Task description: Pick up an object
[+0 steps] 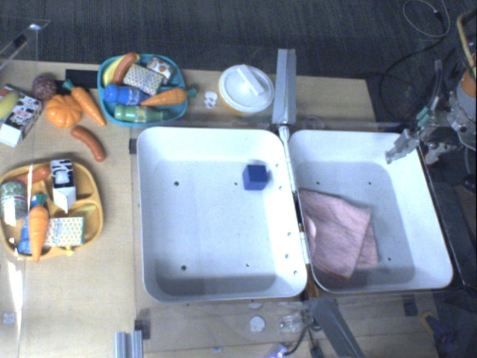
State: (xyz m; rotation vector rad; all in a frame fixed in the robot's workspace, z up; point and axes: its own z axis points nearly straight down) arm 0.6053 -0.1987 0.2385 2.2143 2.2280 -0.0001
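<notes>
Blue block: a small blue cube-shaped block (256, 177) sits in the left white plastic bin (160, 222), up near the back and toward the divider. It's turned a bit off square to the walls; being a cube, no real long axis to speak of.

Pink cloth: a crumpled pink fabric cloth (339, 231) lies in the right white plastic bin (417, 222), bunched against the left wall, long side running front to back-ish.

Gripper: the grey two-finger gripper (406, 144) hangs over the right bin's back right corner, well away from block and cloth. Honestly can't tell what the jaws are doing, too blurry.

Teal bowl: a teal bowl (112, 110) behind the left bin, stuffed with toy food.

Yellow tray: a yellow tray (93, 207) left of the bins, also toy food.

White lid: a round white lidded container (247, 88) at the back.
</notes>
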